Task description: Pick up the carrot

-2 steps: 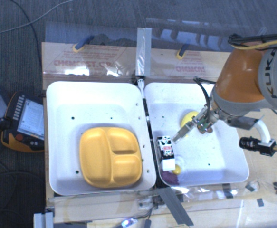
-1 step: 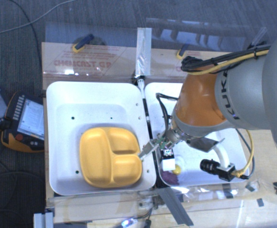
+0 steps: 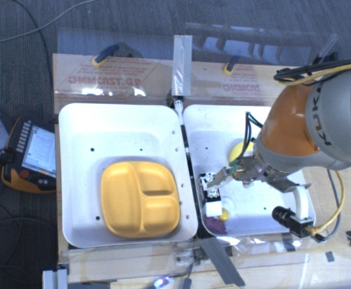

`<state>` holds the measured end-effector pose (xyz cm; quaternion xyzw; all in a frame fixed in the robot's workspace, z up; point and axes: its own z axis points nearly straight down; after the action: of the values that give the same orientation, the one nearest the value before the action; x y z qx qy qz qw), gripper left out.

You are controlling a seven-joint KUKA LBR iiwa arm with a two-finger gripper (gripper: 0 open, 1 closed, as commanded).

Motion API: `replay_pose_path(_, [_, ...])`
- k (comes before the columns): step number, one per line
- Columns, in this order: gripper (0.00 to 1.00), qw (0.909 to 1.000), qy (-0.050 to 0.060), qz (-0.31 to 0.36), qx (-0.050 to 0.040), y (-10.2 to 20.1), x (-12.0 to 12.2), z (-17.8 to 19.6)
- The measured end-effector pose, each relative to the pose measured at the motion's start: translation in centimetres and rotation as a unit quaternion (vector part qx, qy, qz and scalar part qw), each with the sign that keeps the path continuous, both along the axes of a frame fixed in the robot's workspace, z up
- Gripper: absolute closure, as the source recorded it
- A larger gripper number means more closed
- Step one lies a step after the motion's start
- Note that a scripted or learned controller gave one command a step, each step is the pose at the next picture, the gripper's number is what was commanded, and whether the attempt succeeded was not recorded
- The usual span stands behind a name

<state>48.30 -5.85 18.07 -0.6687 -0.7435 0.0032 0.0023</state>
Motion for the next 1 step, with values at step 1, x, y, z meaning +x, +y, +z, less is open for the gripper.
replay_pose_path(1, [0.00,0.9909,0.000,-0.135,-0.0004,3.70,0.08,0.00])
